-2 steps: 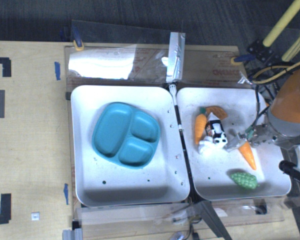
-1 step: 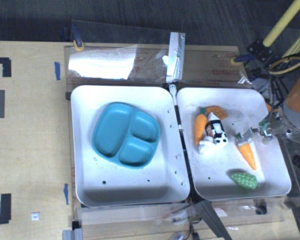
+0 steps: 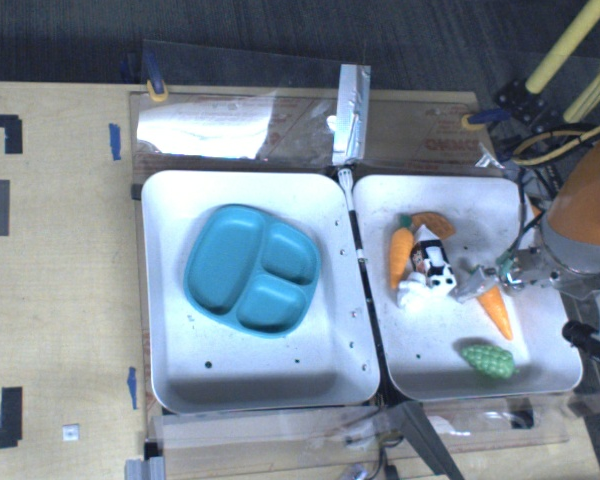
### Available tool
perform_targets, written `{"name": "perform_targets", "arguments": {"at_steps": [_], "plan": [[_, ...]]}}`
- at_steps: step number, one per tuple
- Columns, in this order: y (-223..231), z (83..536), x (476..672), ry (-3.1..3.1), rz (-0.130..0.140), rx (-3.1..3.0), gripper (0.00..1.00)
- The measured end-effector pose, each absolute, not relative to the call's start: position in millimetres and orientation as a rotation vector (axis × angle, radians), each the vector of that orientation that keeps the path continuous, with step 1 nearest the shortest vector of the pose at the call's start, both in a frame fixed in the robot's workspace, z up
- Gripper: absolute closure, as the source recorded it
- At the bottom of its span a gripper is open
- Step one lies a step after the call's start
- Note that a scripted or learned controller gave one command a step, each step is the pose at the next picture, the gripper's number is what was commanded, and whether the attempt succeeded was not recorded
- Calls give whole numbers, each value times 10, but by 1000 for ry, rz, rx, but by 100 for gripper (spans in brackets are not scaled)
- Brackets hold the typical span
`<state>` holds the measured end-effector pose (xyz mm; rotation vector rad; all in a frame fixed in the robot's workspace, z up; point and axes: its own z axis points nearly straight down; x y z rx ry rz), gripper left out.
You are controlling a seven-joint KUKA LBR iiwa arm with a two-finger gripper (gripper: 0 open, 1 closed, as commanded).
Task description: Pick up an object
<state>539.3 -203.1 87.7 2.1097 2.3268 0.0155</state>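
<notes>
Arm is reaching in from the right over the right bin, gripper hanging low near the bin's middle. Can't tell how the gripper is set; nothing is showing as grasped. Toys are lying in the right bin: carrot upright-ish at left, cow just beside it and touching, second carrot just right of the gripper tip, green toy near the front edge, apart from the rest. Left bin is holding a blue tray, sitting roughly centred.
</notes>
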Motion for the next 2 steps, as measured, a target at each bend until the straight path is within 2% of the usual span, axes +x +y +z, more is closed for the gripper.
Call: {"name": "perform_targets", "arguments": {"at_steps": [1,2], "plan": [[-2062,986,5400,2318,12,2108,100],[-1584,1921,5326,2314,7,2117,100]]}}
